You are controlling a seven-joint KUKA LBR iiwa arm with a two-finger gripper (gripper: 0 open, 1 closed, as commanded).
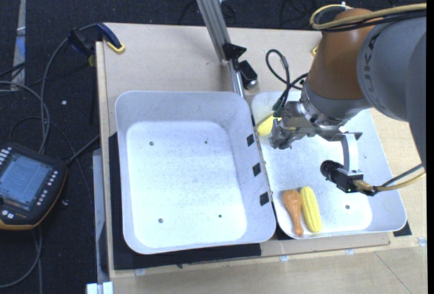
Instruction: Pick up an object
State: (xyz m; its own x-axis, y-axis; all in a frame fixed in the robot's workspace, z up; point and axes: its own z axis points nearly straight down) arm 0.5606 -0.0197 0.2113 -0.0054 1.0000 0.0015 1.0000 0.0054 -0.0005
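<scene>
My gripper [279, 139] hangs low over the near-left part of the right bin [359, 218], under the grey arm with its orange band [342, 55]. A yellow object [265, 125] peeks out just left of the gripper, against the bin's left wall and partly hidden by the wrist. I cannot tell whether the gripper touches it. At the bin's front lie a yellow corn cob [311, 208] and an orange carrot-shaped toy [294, 209], side by side and apart from the gripper.
The left bin [183, 171] adjoins the right one along a shared rim with black clips [258, 167]. A slanted metal pole [210, 5] stands behind the bins. A black sensor on a cable [339, 176] hangs off the wrist above the right bin.
</scene>
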